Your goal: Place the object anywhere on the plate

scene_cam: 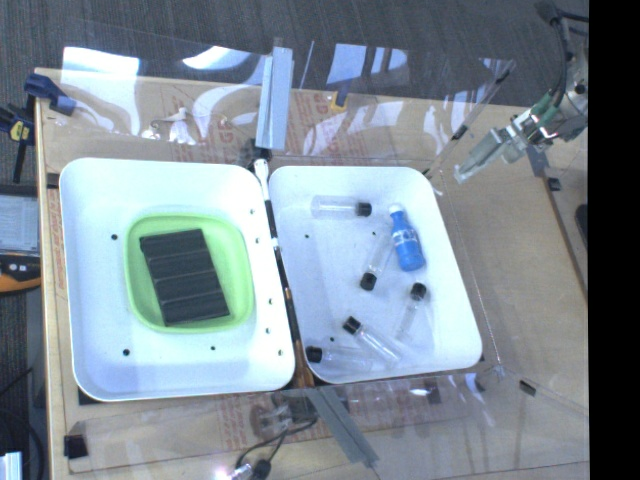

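Grey and translucent, the tool (478, 161) hangs at the upper right, outside the right bin (455, 298) and above bare bench (540, 298). Nothing lies between its tips; whether they are spread or closed I cannot tell at this size.

So the task looks to be at its start: a reach, with no pick made yet. The likely object is the blue bottle (406, 244), lying on its side in the upper right part of the right bin, near the tool. Around it lie several clear vials with black caps: one (338, 207) near the top wall, one (375, 267) just left of the bottle, one (412, 306) below it, and two more (368, 338) toward the bottom edge.

The green plate (236, 268) sits in the left bin (90, 348), already carrying a dark ribbed block (183, 276).

Next, I judge, the tool must come down into the right bin over one item, clear of its neighbours, then carry it across the divide.

No label or writing is legible on the bottle or vials.
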